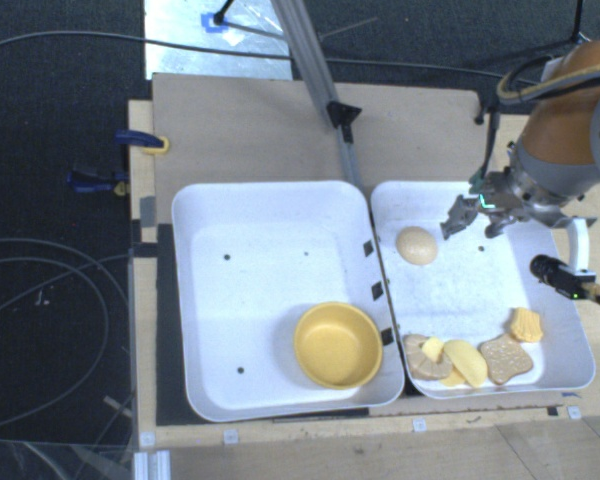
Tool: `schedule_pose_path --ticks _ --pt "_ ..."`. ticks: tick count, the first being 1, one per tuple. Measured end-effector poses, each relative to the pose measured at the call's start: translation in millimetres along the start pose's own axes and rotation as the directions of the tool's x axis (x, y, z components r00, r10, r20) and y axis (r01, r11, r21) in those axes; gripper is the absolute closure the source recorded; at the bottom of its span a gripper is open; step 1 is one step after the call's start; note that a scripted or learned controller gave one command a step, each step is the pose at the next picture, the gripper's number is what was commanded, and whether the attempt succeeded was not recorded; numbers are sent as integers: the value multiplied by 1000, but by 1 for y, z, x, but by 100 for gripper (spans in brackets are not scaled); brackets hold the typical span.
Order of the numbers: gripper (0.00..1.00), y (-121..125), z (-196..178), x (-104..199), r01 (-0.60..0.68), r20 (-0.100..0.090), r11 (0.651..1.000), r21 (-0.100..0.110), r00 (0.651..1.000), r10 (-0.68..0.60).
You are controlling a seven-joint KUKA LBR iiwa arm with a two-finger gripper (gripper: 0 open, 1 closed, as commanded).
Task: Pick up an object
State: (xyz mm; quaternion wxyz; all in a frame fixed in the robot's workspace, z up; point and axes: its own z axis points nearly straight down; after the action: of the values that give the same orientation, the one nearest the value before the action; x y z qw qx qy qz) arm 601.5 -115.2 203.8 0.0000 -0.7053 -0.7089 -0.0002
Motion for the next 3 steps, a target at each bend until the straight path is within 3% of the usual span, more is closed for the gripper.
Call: schedule_pose_path --ticks 1,3 --pt "0 0 -1 0 0 0 1000 -2 1000 0" --pt "0 -4 114 -3 -5 0 1000 3 1000 5"
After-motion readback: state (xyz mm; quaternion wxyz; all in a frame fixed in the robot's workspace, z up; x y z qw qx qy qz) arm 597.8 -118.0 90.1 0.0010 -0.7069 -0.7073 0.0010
